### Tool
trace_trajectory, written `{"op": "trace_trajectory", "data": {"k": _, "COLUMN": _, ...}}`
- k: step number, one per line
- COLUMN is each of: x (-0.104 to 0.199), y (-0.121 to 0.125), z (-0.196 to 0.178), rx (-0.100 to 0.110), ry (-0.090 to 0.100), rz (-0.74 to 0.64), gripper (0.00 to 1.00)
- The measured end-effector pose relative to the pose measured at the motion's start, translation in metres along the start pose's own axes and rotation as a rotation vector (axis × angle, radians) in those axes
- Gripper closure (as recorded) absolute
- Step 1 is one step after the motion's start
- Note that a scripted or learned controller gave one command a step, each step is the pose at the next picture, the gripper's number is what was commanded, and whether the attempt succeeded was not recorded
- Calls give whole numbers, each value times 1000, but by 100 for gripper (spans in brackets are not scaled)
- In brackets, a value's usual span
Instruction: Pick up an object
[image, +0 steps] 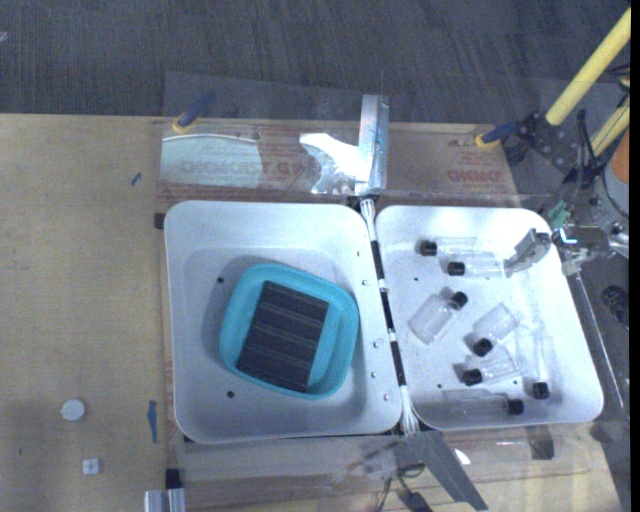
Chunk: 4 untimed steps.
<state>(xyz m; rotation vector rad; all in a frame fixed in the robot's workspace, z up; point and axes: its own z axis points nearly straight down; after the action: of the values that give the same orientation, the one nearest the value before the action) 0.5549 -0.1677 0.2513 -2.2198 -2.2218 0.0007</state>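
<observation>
Nearest us, at the right bin's (585, 400) front edge, we see a clear vial (492, 405) with a black cap, and more vials (437, 313) lie scattered across that bin's floor. Over its far right corner hangs the gripper (527, 250); we cannot tell its state, and nothing visibly sits in it. Left of that bin, touching it, the left bin (190, 300) holds a teal dish (289, 328) with a dark ridged block (285, 334) on it.

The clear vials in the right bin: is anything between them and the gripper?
Nothing visible. The gripper sits at the right bin's upper right corner, and the clear vials lie uncovered below and left of it.
</observation>
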Motion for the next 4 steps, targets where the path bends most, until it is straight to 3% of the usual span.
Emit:
{"op": "trace_trajectory", "data": {"k": 1, "x": 36, "y": 41, "z": 118, "rx": 1, "ry": 0, "rz": 95, "gripper": 0}}
{"op": "trace_trajectory", "data": {"k": 2, "x": 8, "y": -17, "z": 163, "rx": -8, "ry": -1, "rz": 98, "gripper": 0}}
{"op": "trace_trajectory", "data": {"k": 3, "x": -36, "y": 77, "z": 163, "rx": -7, "ry": 5, "rz": 60, "gripper": 0}}
{"op": "trace_trajectory", "data": {"k": 4, "x": 25, "y": 56, "z": 163, "rx": -5, "ry": 1, "rz": 248, "gripper": 0}}
